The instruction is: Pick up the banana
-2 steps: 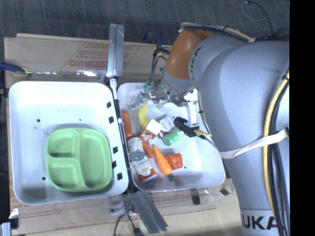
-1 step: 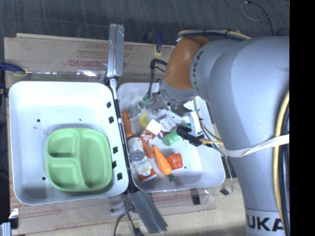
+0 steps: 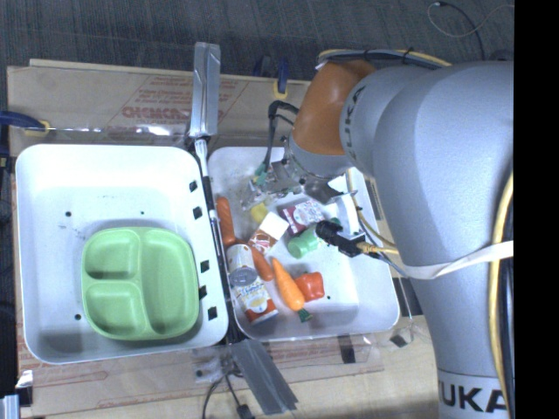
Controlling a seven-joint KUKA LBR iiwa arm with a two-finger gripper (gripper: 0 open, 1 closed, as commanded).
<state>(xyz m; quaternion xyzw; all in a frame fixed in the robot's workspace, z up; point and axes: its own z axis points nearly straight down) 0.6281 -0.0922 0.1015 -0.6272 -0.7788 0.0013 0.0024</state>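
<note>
Arm (image 3: 437, 173): grey bulk with orange band, reaching in from the right, wrist low over the far end of the right bin (image 3: 371, 308). It covers that bin's right rim.

Left bin (image 3: 52, 199): well left of the gripper, past the divider. Holds a green tray (image 3: 140, 282), three compartments, nothing in them.

Right bin: clutter directly below and toward the camera from the gripper. Two carrots (image 3: 286, 285), one long by the left wall, one nearer; a can (image 3: 239, 260); a red piece (image 3: 310, 284); a green block (image 3: 302, 243); a white-and-red packet (image 3: 306, 212).

Gripper (image 3: 278, 177): down among the items at the far end. Whether it is released or clenched I cannot tell; wrist and cabling hide it.

Banana (image 3: 258, 210): probably the small yellow bit just below-left of the gripper, near but apparently not touching. Mostly hidden, so the identification is tentative.

Step, as I judge it: approach or descent onto the banana, no grasp confirmed. Next move calls for a small shift toward the yellow piece and a clean close around it alone; the packet and green block crowd it.

Tabletop: cardboard sheet under both bins, a metal clamp bar (image 3: 206, 85) between them. Dark floor beyond, a loose cable at top right.
</note>
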